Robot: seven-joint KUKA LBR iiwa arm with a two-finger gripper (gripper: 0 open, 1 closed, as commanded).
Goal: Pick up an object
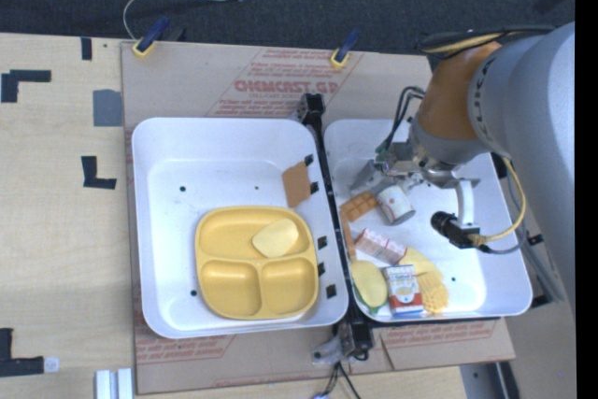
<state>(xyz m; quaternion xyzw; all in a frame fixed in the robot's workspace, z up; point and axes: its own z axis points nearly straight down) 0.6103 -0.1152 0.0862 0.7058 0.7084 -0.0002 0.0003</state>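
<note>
While the jaws (397, 175), state unreadable, hang over the right bin (505, 294) mid-frame, a cylinder (394, 205), packets and corn crowd below; one yellow tray (254, 263) fills the left bin (159, 201).

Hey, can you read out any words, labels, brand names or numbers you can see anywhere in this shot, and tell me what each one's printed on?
Red printing on the cardboard sheet behind the bins: several lines, too blurred to read with confidence.
Small red and white carton in the right bin: its label is too small to read.
Pale wrapped packet in the right bin: print too blurred to read.
</note>
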